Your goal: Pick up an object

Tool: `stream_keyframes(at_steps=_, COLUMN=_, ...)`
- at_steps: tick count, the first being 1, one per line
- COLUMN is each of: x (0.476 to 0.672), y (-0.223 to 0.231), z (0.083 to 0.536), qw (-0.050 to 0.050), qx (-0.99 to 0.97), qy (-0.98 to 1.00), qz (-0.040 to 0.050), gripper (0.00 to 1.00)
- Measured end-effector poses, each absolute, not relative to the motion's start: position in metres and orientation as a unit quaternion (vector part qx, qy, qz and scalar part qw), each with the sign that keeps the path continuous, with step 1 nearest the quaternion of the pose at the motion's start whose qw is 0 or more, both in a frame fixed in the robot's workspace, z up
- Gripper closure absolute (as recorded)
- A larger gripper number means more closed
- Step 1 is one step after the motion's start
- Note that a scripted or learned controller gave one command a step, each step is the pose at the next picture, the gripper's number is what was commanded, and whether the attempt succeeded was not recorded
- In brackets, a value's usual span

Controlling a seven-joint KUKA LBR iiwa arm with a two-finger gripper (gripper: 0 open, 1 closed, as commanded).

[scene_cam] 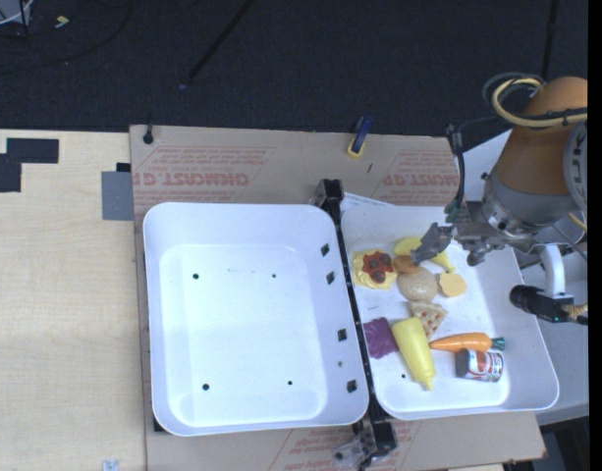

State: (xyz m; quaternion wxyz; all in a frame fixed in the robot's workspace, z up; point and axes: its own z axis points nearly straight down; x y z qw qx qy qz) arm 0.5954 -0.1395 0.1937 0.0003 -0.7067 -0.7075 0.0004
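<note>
Reaching: the grey arm point(541, 165) with its orange band comes in from the right and hangs over the far right part of the right bin point(536, 386).
Gripper: the gripper point(440, 245) sits low above the bin's far edge, close over the banana; whether it is wide or narrow I cannot tell (dark parts blur together there), and nothing is seen held in it.
Left bin: the left bin point(232, 312) lies beside the right one, their inner rims touching along a black clip strip.
Banana: a yellow banana point(418, 250) lies near the far edge of the right bin, partly under the gripper.
Pizza toy: a yellow round piece with red topping point(375, 268) lies by the bin's left wall, just beside the banana.
Potato: a beige lump point(416, 285) rests at the middle of the pile, touching a small yellow disc point(453, 285) on its right.
Waffle: a tan wedge point(428, 316) lies just nearer than the potato.
Purple piece: a purple lump point(379, 338) lies against the left wall.
Yellow bottle: a long yellow piece point(414, 351) lies beside the purple one, pointing toward the near edge.
Carrot: an orange carrot point(462, 342) lies crosswise, right of the yellow bottle.
Can: a small red and white can point(479, 365) lies on its side just nearer than the carrot.
Bench: brown cardboard point(242, 165) lies under both bins.
</note>
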Motion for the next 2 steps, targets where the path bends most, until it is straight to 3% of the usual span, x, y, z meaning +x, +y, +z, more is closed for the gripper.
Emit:
stream_keyframes(at_steps=1, x=0.563, y=-0.110, z=0.082, qw=0.003, qx=-0.708, qy=-0.706, qz=0.0017, gripper=0.00)
stream_keyframes(at_steps=2, x=0.564, y=-0.114, z=0.097, qw=0.002, qx=-0.711, qy=-0.704, qz=0.0013, gripper=1.00)
